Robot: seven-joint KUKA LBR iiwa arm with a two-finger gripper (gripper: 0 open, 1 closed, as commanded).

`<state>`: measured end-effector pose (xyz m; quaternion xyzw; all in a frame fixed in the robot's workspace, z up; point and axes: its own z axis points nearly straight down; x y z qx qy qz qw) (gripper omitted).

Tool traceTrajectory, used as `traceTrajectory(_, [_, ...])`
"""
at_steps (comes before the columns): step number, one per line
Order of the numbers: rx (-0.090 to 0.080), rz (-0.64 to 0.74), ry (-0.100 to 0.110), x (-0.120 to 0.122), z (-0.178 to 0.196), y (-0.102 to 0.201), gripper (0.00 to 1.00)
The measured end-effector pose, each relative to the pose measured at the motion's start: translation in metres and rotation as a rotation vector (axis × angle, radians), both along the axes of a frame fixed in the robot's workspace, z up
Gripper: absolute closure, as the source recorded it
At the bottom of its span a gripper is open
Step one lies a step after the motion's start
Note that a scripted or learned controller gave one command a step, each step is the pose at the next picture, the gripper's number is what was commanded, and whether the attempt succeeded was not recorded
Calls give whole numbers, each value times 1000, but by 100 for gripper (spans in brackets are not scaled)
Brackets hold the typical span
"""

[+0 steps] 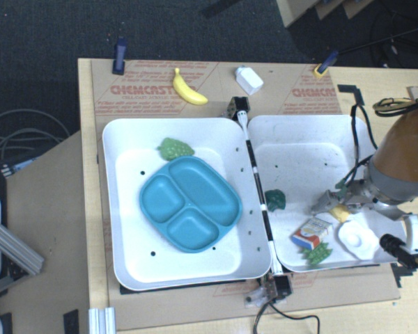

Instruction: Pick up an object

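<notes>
**Two bins, side by side**

A divided tray (190, 202) is lying in the left bin (118, 186), with a leafy item (175, 147) touching its far edge. In the right bin (299, 134), a small carton (308, 234), a leafy sprig (318, 253) and a round piece (275, 200) are sitting near the front. Behind the bins, a banana (188, 89) is lying on the bench (97, 103).

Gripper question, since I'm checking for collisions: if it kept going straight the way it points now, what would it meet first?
Probably the small yellow object just beneath the gripper, then the right bin floor; depth is hard to judge.
</notes>
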<state>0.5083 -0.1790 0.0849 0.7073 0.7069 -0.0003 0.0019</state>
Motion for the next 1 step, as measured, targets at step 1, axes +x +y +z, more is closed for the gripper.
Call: traceTrajectory(1, [-3,0,-4,1,11,0,100])
